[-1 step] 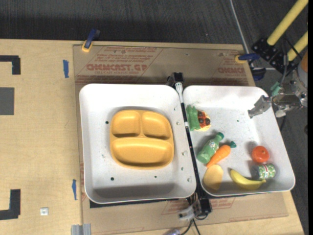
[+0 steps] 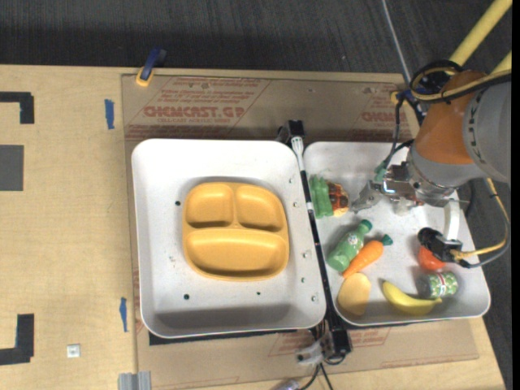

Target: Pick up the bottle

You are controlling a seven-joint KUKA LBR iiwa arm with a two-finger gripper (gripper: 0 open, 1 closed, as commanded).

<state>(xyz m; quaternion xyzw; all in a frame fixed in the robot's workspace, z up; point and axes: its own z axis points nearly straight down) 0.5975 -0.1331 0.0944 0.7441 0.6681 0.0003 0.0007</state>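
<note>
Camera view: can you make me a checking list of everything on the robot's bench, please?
Surface: left bin and right bin, white, side by side on cardboard.
Job's things: green bottle lying in the right bin beside a carrot.
Clutter: banana, yellow fruit and green can in the right bin; yellow tray in the left bin.
Grippers: pincer over the right bin, apart from the bottle.
Cables: black loops by the arm's orange band.
Surroundings: blue tape, dark floor.

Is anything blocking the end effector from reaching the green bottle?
Nothing visible lies between them. The end effector is just beyond the green bottle in the right bin. The carrot lies close beside the bottle, so it may crowd a grasp.
</note>
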